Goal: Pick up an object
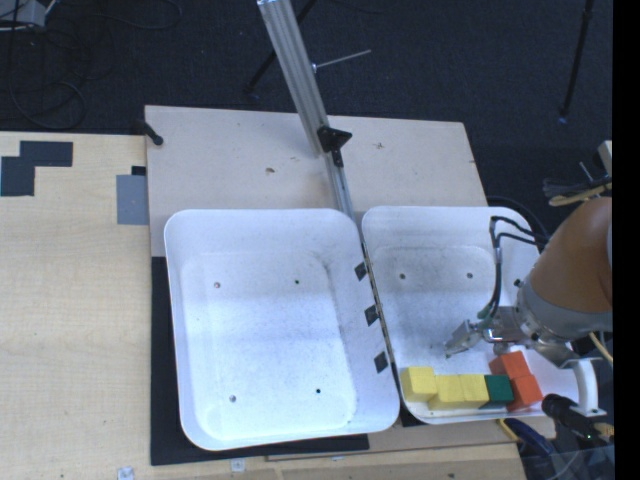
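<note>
While the blocks sit bunched at the near edge of the right bin [440, 238], nothing is lifted yet. Nearest the camera lies a row of them along that bin's front wall: a yellow block [418, 381] at the left end, a second yellow block [461, 390] touching it, then a small green block [499, 389], and an orange block [519, 376] at the right end, angled a little and partly under the arm's wrist. The row's long axis runs left to right, roughly parallel to the bin's front rim.

Just beyond the row, the gripper [462, 340] hangs low over the bin floor, its metal fingers [458, 344] pointing left, toward the divider between the bins. They look slightly spread, with nothing between them. The blocks lie on the near side of the fingertips, close by but apart; the yellow pair is nearest to them, so a grasp would probably need a short move toward the front rim and a wrist turn to close across the row's short side.

Farther back, the left bin [200, 268] holds no blocks, and an aluminium post [300, 78] rises behind the two bins.
</note>
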Controlling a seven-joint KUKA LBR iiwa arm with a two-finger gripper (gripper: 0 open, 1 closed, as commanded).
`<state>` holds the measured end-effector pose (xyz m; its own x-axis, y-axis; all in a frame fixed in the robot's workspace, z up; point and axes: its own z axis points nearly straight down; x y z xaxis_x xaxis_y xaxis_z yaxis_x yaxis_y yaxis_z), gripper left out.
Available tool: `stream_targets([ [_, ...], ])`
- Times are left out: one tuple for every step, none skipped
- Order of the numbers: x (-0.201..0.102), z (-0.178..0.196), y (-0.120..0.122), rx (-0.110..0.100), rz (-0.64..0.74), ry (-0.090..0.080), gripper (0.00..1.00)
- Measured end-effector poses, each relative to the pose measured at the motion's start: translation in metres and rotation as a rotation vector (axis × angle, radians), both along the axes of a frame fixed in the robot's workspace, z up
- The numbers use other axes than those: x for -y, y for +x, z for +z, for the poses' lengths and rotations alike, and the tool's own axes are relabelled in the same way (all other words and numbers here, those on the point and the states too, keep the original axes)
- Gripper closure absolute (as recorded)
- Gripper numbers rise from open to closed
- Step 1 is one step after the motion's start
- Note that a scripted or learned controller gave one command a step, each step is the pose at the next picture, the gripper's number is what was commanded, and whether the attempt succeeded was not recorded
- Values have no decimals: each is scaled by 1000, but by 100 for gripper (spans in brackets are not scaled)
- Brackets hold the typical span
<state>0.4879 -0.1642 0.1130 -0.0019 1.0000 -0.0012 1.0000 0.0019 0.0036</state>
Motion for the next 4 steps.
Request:
stream_targets([
  [-51, 29, -1, -4, 2, 3, 0],
  [-42, -23, -1, -5, -3, 3, 0],
  [-58, 44, 0, -1, 1, 2, 0],
  [-67, 60, -1, -4, 0, 2, 0],
])
